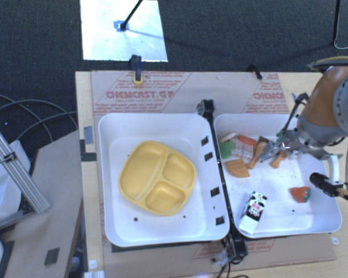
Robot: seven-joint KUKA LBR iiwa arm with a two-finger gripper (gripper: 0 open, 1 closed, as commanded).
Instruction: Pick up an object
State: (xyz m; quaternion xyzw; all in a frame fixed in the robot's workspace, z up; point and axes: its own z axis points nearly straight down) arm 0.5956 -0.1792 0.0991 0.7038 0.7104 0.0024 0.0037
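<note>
**Several toys crowd the fingers at the top of the right bin**

The gripper sits low in the right bin, its fingers apart and angled toward a cluster of small play-food pieces: a brown stick-shaped piece, a red-orange piece, an orange wedge and a pale piece with green. Nothing shows between the fingers, so no object is held yet. Well apart from the cluster lie a red strawberry-like toy and a small cow-print carton near the bin's front wall.

The main risk, as I judge it, is the crowding. The brown piece lies just beside the fingers and touches or nearly touches its neighbours, so closing could pinch two at once, or nudge one aside and close on air. Slim, rounded pieces may also squirt out of a shallow grip. The bin divider is near the cluster, and a push that way could wedge a piece against the wall.

The left bin holds a yellow compartment plate. Both bins rest on a board printed with red lettering on the tabletop. Beyond is dark carpet, with a pale sheet lying on it.
</note>
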